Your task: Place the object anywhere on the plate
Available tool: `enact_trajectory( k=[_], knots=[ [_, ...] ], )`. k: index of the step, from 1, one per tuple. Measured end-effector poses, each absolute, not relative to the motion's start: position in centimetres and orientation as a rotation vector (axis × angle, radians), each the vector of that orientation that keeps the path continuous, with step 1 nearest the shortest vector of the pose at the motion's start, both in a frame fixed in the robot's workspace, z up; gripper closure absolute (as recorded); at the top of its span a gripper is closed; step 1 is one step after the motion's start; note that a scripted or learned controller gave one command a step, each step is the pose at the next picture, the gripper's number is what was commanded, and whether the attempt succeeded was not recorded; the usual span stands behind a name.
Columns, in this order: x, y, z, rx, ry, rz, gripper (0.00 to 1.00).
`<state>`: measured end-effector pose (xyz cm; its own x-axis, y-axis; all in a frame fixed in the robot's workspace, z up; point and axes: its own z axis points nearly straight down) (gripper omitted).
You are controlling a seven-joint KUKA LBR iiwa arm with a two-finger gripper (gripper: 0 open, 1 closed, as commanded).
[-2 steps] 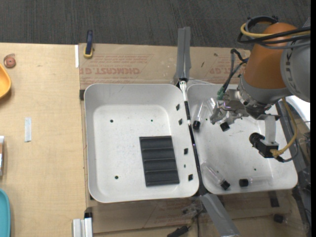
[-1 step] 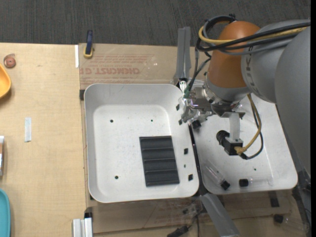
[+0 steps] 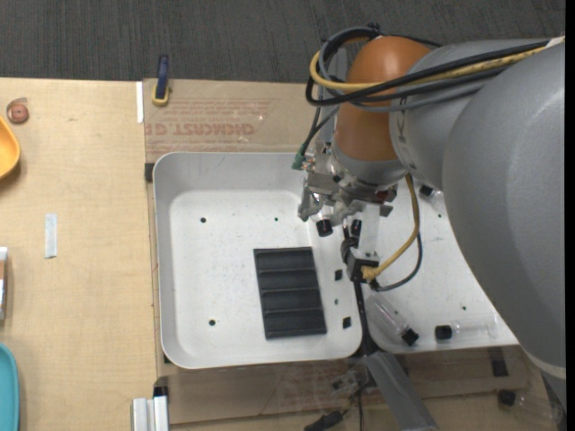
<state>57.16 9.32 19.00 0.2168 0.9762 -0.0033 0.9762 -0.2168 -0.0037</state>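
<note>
A black ridged rectangular plate point(image 3: 289, 292) lies flat in the left white bin point(image 3: 193, 268), towards its front right. My gripper point(image 3: 336, 215) hangs over the divide between the two bins, just behind and to the right of the plate's far edge. The orange wrist band point(image 3: 377, 88) and the grey arm cover most of it from above. I cannot make out anything held under the gripper.
The right bin point(image 3: 449, 281) lies mostly under the arm, with small black bits near its front. Yellow and black cables point(image 3: 409, 250) loop down beside the gripper. Cardboard point(image 3: 216, 119) lies behind the bins. An orange item point(image 3: 5, 155) sits at the far left.
</note>
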Motion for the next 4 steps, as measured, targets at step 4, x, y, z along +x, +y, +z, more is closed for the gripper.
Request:
enact_trajectory(
  k=[4],
  knots=[
    [50.8, 12.7, 32.0, -1.687, -2.651, 0.005, 1.0]
  ],
)
